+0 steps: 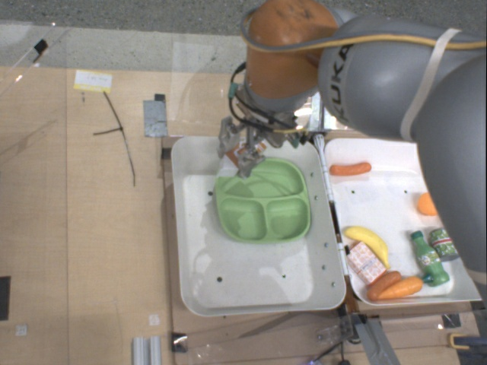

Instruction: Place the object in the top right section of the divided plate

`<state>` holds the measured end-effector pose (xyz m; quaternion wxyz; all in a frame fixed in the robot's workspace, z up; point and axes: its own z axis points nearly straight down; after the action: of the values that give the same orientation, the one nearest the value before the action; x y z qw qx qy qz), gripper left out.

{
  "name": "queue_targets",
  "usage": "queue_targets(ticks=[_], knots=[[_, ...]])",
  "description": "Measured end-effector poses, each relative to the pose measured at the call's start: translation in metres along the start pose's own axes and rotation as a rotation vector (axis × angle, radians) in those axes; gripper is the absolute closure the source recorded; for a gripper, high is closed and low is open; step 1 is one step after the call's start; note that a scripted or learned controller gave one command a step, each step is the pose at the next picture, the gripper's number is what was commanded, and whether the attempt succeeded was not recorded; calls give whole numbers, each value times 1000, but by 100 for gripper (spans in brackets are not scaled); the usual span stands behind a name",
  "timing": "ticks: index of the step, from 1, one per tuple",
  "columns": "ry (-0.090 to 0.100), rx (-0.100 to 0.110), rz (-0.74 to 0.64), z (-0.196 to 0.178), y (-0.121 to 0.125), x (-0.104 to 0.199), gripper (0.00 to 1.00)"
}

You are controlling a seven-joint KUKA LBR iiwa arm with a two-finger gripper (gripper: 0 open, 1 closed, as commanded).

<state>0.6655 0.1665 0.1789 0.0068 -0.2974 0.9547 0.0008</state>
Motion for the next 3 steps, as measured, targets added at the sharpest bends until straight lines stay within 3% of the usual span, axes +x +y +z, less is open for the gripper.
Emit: queue_targets(ticks=[1, 2, 3], knots=[[1, 2, -5, -33, -73, 50, 100], [1, 0, -65, -17, -21, 15, 100], [0, -1, -43, -32, -2, 2, 100]])
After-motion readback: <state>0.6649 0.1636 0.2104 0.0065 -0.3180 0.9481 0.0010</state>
